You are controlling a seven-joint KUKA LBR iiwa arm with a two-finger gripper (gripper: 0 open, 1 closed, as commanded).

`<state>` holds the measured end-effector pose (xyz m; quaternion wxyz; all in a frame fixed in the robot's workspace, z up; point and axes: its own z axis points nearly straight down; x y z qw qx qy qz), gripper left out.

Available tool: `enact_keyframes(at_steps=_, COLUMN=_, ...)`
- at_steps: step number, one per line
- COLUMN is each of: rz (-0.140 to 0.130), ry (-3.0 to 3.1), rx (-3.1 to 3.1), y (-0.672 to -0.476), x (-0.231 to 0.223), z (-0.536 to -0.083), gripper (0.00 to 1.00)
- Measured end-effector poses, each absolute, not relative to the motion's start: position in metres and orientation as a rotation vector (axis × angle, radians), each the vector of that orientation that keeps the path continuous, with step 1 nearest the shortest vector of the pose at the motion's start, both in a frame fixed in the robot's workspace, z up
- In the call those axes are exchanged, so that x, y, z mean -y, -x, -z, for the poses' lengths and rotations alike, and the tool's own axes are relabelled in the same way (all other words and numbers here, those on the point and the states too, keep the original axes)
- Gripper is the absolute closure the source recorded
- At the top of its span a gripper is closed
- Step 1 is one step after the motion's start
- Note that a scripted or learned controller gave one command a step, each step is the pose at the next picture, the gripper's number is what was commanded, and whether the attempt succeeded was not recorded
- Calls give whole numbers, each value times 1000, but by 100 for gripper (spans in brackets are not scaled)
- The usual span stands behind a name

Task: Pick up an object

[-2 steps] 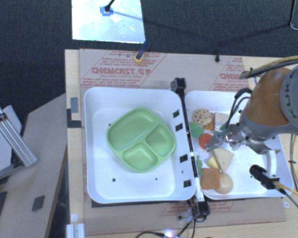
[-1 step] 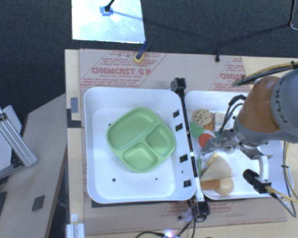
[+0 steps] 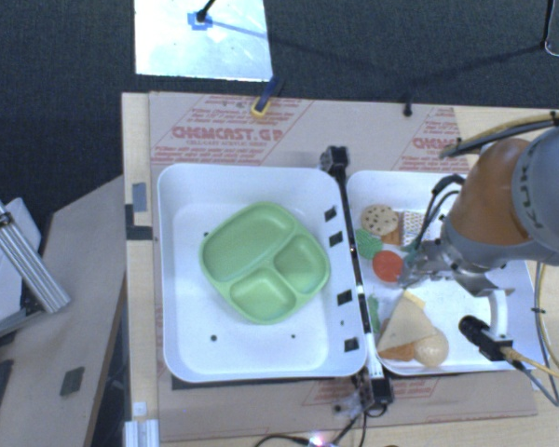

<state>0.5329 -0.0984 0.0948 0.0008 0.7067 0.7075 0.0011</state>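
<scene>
A tabletop [image 3: 214, 119] carries two shallow white bins side by side. The left bin [image 3: 182, 250] holds a light green divided plate [image 3: 264, 262] with three compartments, lying near the bin's middle and turned at a slant.

The right bin [image 3: 391, 182] holds the small things to pick from. A round cookie with dark chips [image 3: 378, 218] lies toward the bin's far left corner, with a pale cracker [image 3: 412, 223] just beside it on the right. Below the cookie, against the left wall, is a small green piece [image 3: 367, 244], and next to that a red round thing like a tomato [image 3: 388, 265]. Toward the near edge lies a tan wedge [image 3: 408, 321] touching a pale rounded lump [image 3: 432, 348], and a thin green strip [image 3: 373, 315] sits by the left wall beside the wedge.

The grey arm with its orange band [image 3: 489, 198] reaches in from the right, over the right bin. Its pincer [image 3: 415, 261] is low over the bin's middle, just beside the red round thing on its right; whether the pincer is apart or together cannot be told, since the wrist hides it.
</scene>
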Motion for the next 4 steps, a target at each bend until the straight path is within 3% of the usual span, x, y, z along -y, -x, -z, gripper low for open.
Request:
enact_keyframes(at_steps=2, rz=-8, ry=-2212, rx=-2221, y=-534, x=97, z=-209, gripper=100)
enact_keyframes(at_steps=3, rz=-4, ry=-2215, rx=-2224, y=-535, x=97, z=-225, gripper=100)
enact_keyframes(at_steps=4, rz=-5, ry=-2212, rx=-2232, y=-533, x=42, z=-228, gripper=100)
